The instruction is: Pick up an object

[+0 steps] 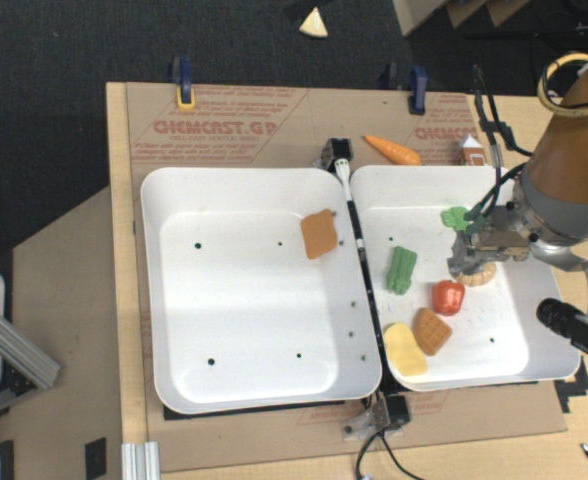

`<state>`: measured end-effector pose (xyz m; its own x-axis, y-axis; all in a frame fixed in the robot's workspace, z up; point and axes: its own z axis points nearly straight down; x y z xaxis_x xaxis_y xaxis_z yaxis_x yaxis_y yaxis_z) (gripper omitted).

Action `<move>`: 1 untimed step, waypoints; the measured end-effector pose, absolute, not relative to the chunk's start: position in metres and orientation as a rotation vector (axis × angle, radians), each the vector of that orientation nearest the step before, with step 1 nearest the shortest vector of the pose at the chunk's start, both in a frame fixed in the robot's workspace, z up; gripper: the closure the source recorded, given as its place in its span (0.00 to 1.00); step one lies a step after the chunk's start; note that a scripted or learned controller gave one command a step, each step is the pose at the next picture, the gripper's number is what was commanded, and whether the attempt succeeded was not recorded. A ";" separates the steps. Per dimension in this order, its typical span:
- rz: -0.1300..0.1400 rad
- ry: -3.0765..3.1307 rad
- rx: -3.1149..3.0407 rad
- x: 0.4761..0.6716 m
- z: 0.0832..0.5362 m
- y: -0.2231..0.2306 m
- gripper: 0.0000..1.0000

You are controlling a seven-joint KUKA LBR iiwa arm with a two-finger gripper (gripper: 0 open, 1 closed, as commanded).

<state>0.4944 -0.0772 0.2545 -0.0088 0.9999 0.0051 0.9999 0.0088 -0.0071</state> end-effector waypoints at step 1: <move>-0.021 -2.235 -2.231 0.480 0.414 -0.083 1.00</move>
<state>0.4805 -0.0830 0.4137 -0.0019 1.0000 -0.0026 0.9998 0.0019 0.0214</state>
